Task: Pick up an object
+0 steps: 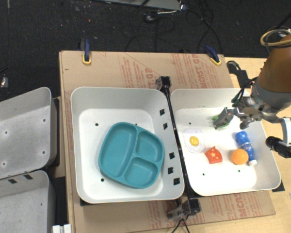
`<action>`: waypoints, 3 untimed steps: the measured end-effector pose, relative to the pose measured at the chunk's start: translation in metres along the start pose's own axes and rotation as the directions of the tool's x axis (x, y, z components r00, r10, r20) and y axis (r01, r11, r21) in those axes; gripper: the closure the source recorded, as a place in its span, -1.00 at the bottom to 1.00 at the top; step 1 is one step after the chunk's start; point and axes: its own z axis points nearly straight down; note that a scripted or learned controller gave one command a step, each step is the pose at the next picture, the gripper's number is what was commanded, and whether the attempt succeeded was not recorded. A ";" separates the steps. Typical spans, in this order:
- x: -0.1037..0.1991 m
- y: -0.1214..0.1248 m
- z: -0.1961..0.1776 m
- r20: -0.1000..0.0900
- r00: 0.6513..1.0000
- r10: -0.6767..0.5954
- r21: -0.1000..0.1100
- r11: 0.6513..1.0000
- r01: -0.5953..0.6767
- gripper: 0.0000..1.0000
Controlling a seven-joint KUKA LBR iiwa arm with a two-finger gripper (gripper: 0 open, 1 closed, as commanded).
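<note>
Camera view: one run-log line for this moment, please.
gripper at green object, right bin | grasp unconfirmed | teal tray in left bin

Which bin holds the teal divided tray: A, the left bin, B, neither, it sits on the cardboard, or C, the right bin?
A: the teal divided tray lies flat inside the left bin, while the right bin holds the small toys.

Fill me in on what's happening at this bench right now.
A grey robot arm reaches from the right over the right bin, its gripper right at a green object. Whether it has hold of it is unclear. A fried-egg toy, red piece, orange ball and blue bottle lie nearby. The left bin holds a teal divided tray.
</note>
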 end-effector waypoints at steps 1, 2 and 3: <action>0.000 0.003 -0.007 0.002 1.000 -0.003 -0.012 1.000 0.003 -1.00; 0.005 -0.004 0.053 0.001 1.000 -0.001 -0.008 1.000 0.001 -1.00; 0.005 -0.003 0.105 0.002 1.000 -0.001 -0.012 1.000 0.001 -1.00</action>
